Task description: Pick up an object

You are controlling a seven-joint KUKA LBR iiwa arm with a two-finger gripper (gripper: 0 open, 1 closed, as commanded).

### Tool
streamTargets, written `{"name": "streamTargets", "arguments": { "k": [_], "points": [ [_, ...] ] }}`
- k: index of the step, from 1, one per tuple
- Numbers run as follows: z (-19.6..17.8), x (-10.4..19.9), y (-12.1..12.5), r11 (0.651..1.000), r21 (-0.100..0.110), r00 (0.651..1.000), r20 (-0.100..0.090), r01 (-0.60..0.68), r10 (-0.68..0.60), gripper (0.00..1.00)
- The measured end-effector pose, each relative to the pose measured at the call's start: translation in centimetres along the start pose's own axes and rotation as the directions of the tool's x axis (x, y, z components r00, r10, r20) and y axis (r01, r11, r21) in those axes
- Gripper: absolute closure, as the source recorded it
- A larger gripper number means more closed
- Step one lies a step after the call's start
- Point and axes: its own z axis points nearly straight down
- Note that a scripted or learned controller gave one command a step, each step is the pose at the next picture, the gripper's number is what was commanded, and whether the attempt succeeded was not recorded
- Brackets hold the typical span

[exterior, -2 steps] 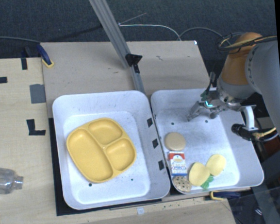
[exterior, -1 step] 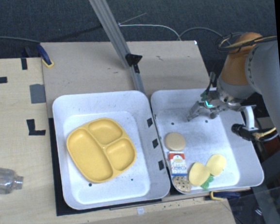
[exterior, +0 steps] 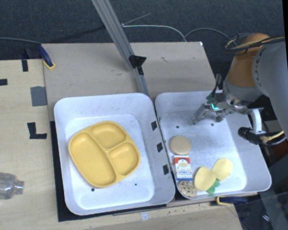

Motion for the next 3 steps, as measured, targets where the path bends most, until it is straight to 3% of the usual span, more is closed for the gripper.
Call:
{"name": "streamTargets", "arguments": {
  "k": [1,2,3],
  "points": [
    [0.0,0.0,0.0,1.000,0.000,1.000,0.000,0.000,0.000,0.00],
    [0.0,10.0,-6.0,1.000,0.001,1.000,-0.003,0.005,-0.005,0.00],
    [0.0,9.4,-9.2,1.000,-0.002,1.000,0.000,0.000,0.000,0.00]
  ]
}}
